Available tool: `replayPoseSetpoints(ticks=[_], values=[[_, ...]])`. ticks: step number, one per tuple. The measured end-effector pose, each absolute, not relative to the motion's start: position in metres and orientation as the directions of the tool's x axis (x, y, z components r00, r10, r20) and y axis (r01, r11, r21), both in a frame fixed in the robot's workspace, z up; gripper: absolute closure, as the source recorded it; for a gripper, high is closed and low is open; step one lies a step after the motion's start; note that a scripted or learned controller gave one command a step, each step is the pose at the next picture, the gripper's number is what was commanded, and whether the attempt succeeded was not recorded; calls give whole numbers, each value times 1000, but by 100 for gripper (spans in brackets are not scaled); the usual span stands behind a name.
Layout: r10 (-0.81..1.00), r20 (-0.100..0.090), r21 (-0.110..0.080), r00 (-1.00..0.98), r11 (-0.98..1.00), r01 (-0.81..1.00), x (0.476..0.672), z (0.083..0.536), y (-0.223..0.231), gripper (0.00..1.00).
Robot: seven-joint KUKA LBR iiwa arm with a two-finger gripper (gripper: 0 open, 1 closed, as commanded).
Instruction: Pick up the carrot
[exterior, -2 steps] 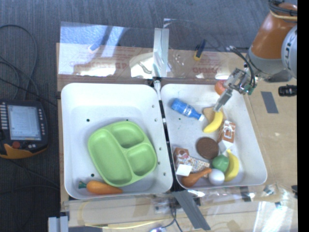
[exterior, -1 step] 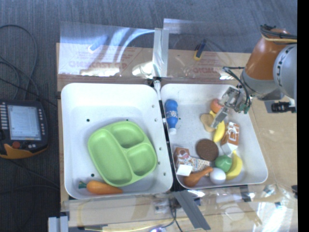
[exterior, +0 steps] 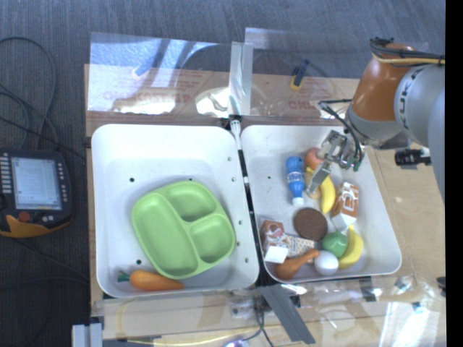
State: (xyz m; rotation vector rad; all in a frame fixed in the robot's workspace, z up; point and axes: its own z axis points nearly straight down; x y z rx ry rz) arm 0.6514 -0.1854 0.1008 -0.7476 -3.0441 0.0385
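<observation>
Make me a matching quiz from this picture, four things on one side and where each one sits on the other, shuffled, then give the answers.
Things:
1. carrot
2. green divided plate
3. blue bottle
4. pincer

Places:
A. upper part of the right bin, lying left of the bananas
B. middle of the left bin
C. above the right bin, near its upper right area
D. front edge of the left bin, just below the plate

Pairs: 1-D, 2-B, 3-A, 4-C

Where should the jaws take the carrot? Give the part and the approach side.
Grip the carrot across its thick orange middle, coming straight down from above. It lies flat, lengthwise along the near wall of the left bin, with the green plate close behind, so a side approach is probably blocked.
</observation>
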Motion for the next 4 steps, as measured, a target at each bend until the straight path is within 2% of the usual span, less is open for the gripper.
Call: replayPoseSetpoints(ticks=[1,2,3,4], values=[[257,-11,-2,-966,966,257,661,187,-225,0],[162,-21,-4,-987,987,162,600,107,-217,0],[9,-13,-3,-1000,1000,9,632,225,-218,0],[-36,2,1,-999,999,-36,555,147,-223,0]])
